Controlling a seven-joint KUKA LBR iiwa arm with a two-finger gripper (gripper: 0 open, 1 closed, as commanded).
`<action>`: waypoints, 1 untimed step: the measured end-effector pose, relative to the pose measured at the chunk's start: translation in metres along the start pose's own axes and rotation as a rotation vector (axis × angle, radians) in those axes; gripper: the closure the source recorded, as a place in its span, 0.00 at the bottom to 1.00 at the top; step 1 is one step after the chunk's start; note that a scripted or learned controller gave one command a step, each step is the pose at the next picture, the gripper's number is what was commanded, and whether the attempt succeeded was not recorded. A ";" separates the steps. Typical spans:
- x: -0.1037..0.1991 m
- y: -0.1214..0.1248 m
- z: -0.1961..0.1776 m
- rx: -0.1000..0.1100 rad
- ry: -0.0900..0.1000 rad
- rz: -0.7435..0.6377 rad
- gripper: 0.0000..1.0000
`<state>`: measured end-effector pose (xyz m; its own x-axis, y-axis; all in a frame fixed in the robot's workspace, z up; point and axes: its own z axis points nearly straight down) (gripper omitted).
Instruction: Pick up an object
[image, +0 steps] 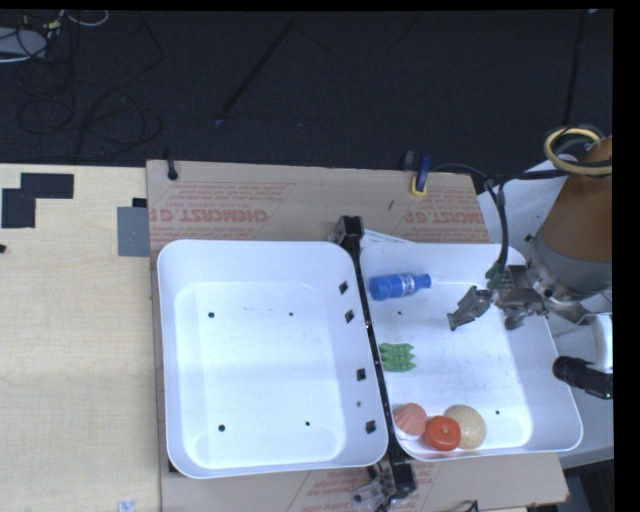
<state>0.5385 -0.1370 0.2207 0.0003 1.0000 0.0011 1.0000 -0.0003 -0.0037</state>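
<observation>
the gripper (478, 308) hangs with fingers spread and grasping nothing; it should centre squarely over the blue bottle (399, 286) before descending.

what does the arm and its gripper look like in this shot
The arm is a rounded body with a broad orange band above grey. Black cables loop along it, and a yellow ring sits near its top. The gripper is dark grey metal with thin fingers.
</observation>
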 end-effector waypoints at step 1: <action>-0.082 -0.053 -0.025 -0.002 -0.005 0.009 0.00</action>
<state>0.4859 -0.2192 0.2455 0.0089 1.0000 -0.0038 1.0000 -0.0089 -0.0017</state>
